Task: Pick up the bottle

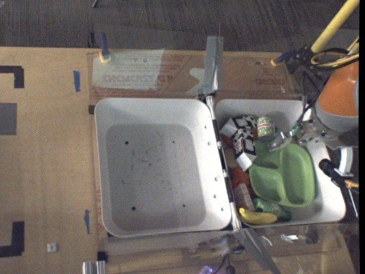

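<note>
tool [279, 142]: low in right bin [333, 210], at green tray's [285, 176] upper edge; finger state cannot tell | bottle [271, 208]: green, lying at tray's lower edge beside banana [256, 216] | left bin [108, 119]: on desk [45, 153]

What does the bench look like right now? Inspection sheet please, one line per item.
Surface: two white bins side by side, left bin and right bin, on a cardboard-covered bench.
Job's things: bottle not clearly identifiable in the right bin's pile.
Clutter: green tray, banana, black-and-white patterned box, small can.
Claw: claw over the right bin near the green tray; finger state unclear.
Cables: black cables at upper right.
Surroundings: blue tape marks, dark carpet beyond.
</note>
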`<state>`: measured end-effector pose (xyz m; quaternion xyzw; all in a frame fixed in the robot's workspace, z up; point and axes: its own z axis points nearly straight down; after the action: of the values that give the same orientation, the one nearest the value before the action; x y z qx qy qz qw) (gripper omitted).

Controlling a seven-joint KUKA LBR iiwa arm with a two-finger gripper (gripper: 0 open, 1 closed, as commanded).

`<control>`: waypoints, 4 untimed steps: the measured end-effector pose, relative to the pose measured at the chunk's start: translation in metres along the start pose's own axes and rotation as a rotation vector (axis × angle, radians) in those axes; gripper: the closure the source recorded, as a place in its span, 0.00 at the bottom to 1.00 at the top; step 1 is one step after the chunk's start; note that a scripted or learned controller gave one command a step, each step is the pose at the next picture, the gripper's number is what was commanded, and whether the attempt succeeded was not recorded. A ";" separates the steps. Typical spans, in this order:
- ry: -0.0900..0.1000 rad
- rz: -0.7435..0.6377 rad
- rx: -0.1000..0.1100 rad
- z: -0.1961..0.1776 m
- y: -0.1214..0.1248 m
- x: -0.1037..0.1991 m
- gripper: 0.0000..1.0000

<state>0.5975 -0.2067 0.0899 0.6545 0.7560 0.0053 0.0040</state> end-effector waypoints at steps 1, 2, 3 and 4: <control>-0.009 0.000 -0.006 -0.014 0.001 -0.004 1.00; -0.004 0.065 0.014 -0.150 0.017 0.043 1.00; -0.004 0.048 0.009 -0.157 -0.104 0.081 1.00; -0.001 -0.134 0.015 -0.207 -0.080 0.056 1.00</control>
<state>0.5075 -0.1639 0.2961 0.6026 0.7981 -0.0008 -0.0001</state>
